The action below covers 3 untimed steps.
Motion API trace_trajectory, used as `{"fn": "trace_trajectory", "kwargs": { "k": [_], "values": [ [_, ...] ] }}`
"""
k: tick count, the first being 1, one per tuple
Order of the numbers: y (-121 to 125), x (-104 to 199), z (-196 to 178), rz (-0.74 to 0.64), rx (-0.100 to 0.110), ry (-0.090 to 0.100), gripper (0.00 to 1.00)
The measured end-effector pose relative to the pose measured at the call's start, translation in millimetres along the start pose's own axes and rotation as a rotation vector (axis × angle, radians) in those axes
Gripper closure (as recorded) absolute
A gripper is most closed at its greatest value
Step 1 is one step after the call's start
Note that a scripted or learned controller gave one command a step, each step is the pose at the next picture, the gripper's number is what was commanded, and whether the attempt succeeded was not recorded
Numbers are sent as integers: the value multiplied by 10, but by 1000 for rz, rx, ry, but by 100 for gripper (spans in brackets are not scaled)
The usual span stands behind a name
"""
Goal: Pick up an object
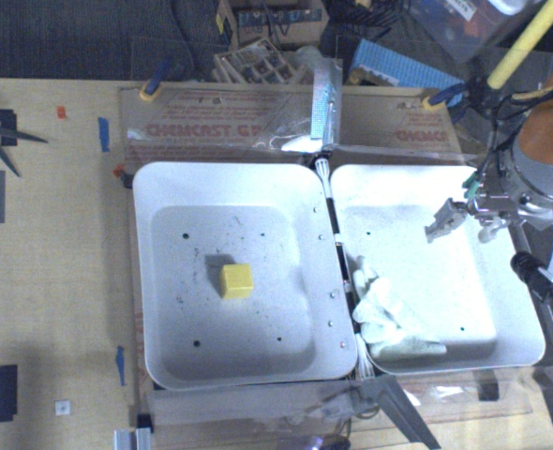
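Two white bins sat side by side; the left bin (pixel 164 204) lay well left of the pincer (pixel 459 218), the right bin (pixel 501 336) beneath it. Cardboard (pixel 211 125) behind the bins bore red lettering, only partly legible. Pincer hung over the right bin, fingers spread, nothing between them. White crumpled item (pixel 378 312) lay below-left of pincer. Yellow block (pixel 237 280) sat far left, in the left bin.

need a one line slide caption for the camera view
End effector hovers over the right bin above a crumpled white object, while a yellow block sits in the left bin.
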<state>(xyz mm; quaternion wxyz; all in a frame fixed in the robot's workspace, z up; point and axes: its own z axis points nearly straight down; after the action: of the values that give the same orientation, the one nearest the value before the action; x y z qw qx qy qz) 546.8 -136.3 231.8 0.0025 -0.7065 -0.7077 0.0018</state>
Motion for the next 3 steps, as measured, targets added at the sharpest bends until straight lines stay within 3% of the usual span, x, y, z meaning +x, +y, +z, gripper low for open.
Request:
{"fn": "trace_trajectory", "kwargs": {
  "k": [1, 2, 3],
  "values": [
    [523, 352, 1352, -344, -3, 0, 0],
    [1119, 368, 1424, -487, -9, -4, 0],
    [1133, 350, 1302, -483, -16, -5, 100]
  ]
}}
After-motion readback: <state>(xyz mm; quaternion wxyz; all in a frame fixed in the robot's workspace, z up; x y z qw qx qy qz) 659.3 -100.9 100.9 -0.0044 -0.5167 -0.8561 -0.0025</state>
